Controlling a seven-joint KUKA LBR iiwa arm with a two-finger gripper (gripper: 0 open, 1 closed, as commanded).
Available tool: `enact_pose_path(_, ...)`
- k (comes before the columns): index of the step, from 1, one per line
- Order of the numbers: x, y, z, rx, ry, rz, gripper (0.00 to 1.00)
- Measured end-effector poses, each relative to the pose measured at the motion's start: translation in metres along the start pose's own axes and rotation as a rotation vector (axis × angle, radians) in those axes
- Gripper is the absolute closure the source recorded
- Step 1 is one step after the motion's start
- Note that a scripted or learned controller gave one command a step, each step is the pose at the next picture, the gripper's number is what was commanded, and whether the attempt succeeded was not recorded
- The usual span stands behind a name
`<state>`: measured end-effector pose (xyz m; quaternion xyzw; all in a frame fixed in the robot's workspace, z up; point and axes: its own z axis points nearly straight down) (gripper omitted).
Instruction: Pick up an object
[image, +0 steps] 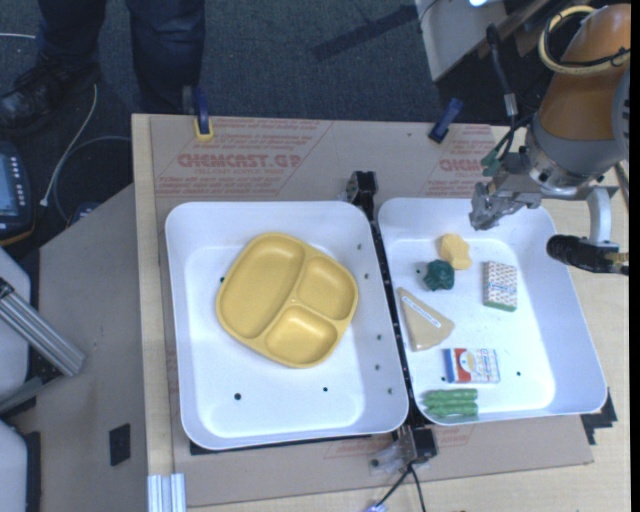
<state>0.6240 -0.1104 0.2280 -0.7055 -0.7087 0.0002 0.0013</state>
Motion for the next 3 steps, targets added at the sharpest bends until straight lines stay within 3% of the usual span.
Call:
enact_pose_path(2,0.12,0.016,0.004,-0.003,-0.001,0.0,1.0)
enact_pose_path(3,0.164,0.019,0.002,-0.004,-0.001,0.0,1.0)
